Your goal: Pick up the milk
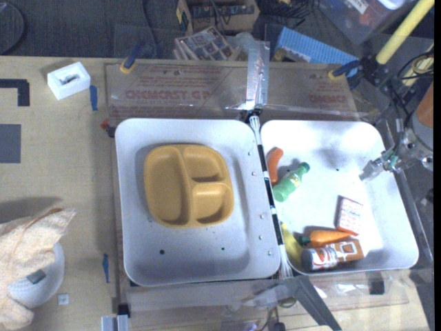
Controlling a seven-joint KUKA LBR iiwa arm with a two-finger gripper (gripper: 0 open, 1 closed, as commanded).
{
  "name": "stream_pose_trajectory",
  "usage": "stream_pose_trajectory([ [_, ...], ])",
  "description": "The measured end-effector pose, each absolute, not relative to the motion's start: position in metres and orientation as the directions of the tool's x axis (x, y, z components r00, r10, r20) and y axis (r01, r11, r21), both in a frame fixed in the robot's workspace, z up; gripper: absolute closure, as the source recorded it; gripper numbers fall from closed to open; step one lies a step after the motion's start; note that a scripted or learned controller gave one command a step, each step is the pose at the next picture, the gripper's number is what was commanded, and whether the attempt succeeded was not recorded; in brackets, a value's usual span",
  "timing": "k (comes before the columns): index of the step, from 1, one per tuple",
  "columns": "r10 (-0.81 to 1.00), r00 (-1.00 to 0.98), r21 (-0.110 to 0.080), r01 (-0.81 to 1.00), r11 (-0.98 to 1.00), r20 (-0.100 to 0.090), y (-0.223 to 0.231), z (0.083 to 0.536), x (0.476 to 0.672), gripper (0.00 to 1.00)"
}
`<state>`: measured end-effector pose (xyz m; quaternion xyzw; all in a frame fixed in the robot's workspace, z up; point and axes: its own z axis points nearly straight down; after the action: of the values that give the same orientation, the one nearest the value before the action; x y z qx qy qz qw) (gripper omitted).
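White bins sit side by side on your bench. The left bin (pixel 131 205) holds a yellow divided tray (pixel 187 185), lying flat near its centre.

The right bin (pixel 344 140) holds the loose items. Your milk carton (pixel 349 214) lies in the right half of this bin, tilted, with an orange carrot (pixel 331 238) just below it. A dark bottle with an orange label (pixel 332 256) lies on its side along the near wall. A green bottle (pixel 289 182) and a second orange piece (pixel 274 163) lie close to the wall between the bins.

Your gripper (pixel 373 169) sits over the right edge of the right bin, above and apart from the milk carton. It holds nothing that can be seen. Whether it is released or clenched cannot be told at this size.
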<state>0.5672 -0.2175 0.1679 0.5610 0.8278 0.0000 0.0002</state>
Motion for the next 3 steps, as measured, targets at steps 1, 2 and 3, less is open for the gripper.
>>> stream_pose_trajectory([
  [1,0.927,-0.374,0.001,0.927,0.374,-0.001,-0.211,0.170,0.538,1.00],
  [2,0.967,-0.255,0.000,0.967,0.255,0.001,-0.180,0.176,0.532,1.00],
  [3,1.000,0.006,-0.002,1.000,-0.006,0.001,-0.209,0.159,0.493,1.00],
])
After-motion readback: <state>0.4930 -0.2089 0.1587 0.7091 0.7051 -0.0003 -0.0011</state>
